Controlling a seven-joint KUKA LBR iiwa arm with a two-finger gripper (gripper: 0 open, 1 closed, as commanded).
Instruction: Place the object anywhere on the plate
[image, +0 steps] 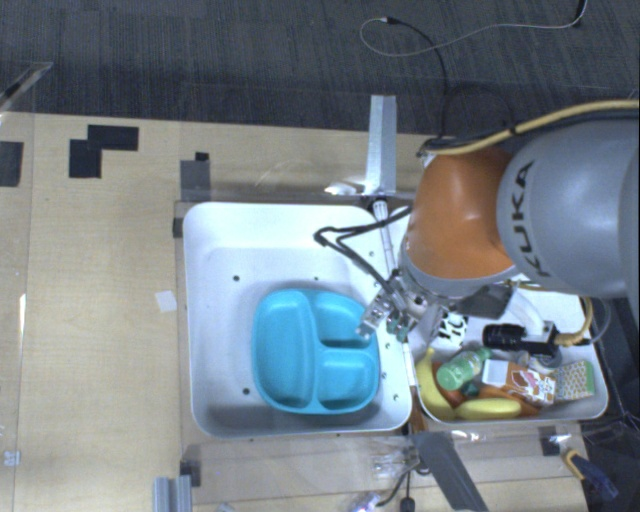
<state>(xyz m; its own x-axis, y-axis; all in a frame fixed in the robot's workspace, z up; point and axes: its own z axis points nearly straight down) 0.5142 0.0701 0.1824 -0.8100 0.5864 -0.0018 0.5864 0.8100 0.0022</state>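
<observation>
A blue divided plate (312, 352) lies in the left white bin (225, 300), toward its front right. My gripper (386, 318) hangs at the plate's right rim, over the wall between the two bins, with the orange wrist band above it. The arm's bulk covers the back of the right bin (598, 405). In the front of that bin lie a yellow banana (480, 407), a green object (462, 369) and an orange and white carton (522, 383).
A small grey grid-patterned item (575, 378) sits at the right bin's far right, and a black and white piece (454, 326) lies near the gripper. A metal post (381, 140) stands behind the bins. Black cable loops over the left bin's back right corner.
</observation>
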